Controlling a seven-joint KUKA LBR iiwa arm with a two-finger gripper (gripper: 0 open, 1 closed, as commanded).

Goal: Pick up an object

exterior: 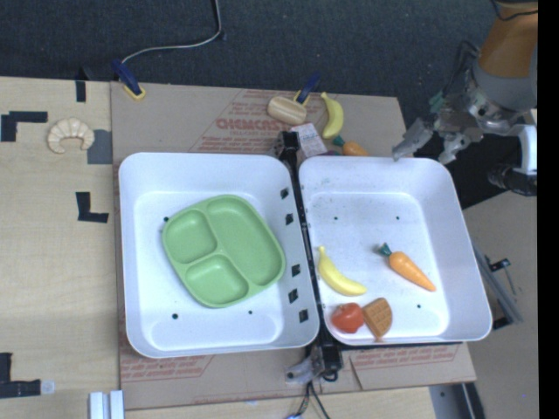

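Objects for picking lie in the right bin (454, 234), and I see my end effector (428, 138) poised above that bin's far right corner, its two fingers spread apart with nothing between them. The grey arm with its orange band (511, 46) enters from the upper right. Nearest the end effector in the bin is a carrot (407, 267), lying toward the right side. A banana (337, 273) lies by the bin's left wall, and at the near edge a tomato (348, 318) sits just beside a brown bread slice (378, 318). In the left bin (140, 260) I see a green divided plate (224, 250). Behind the bins, on the cardboard, lie a second banana (332, 116) and a bread roll (286, 109). A croissant (70, 134) rests on the desk (52, 269) at far left.
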